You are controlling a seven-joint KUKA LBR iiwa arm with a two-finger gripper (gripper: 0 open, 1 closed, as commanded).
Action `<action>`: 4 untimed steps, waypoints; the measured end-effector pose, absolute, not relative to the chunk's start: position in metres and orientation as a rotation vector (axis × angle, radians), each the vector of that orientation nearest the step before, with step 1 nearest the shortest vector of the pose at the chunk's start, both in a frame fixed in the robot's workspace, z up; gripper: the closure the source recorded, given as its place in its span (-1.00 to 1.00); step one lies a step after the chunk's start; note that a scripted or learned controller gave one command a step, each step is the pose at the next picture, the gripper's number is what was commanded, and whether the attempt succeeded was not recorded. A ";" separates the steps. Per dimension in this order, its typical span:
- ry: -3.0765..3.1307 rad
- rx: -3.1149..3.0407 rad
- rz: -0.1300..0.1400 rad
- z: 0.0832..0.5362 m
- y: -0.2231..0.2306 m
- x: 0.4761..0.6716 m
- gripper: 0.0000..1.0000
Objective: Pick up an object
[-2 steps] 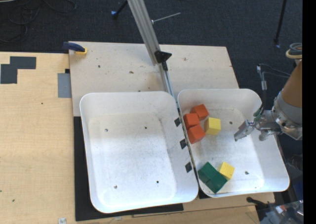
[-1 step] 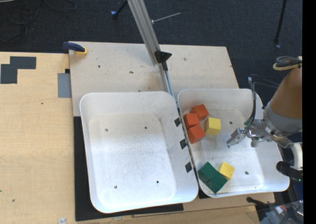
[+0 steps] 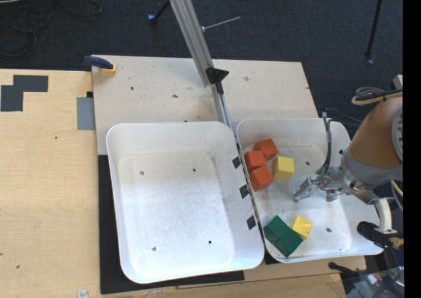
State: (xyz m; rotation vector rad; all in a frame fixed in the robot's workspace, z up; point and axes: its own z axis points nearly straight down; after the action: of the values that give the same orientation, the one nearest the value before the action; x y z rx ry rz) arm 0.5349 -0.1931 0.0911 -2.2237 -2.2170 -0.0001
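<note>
The right bin (image 3: 302, 129) holds several blocks. Three orange blocks (image 3: 260, 164) cluster against its left wall, with a yellow block (image 3: 284, 166) just right of them. Near the front lie a second yellow block (image 3: 302, 226) and two dark green blocks (image 3: 281, 235). My gripper (image 3: 306, 189) reaches in from the right, low over the bin floor between the two yellow blocks. Nothing shows between its fingers.
The left bin (image 3: 125, 139) sits beside the right one, joined by black clips along the shared wall. A slanted aluminium bar (image 3: 196, 37) rises behind the bins. A blue-and-yellow clamp (image 3: 100, 63) lies at the bench's back left corner.
</note>
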 end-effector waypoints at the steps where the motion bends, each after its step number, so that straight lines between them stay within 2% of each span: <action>1: -2.210 -2.229 0.000 0.102 -0.194 0.534 1.00; 3: -2.226 -2.222 -0.003 0.211 -0.185 0.535 1.00; 4: -2.225 -2.215 -0.002 0.221 -0.139 0.537 1.00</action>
State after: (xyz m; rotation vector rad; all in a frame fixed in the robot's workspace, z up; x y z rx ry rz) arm 0.5374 -0.1395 0.2215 -2.2151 -2.2248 -0.0023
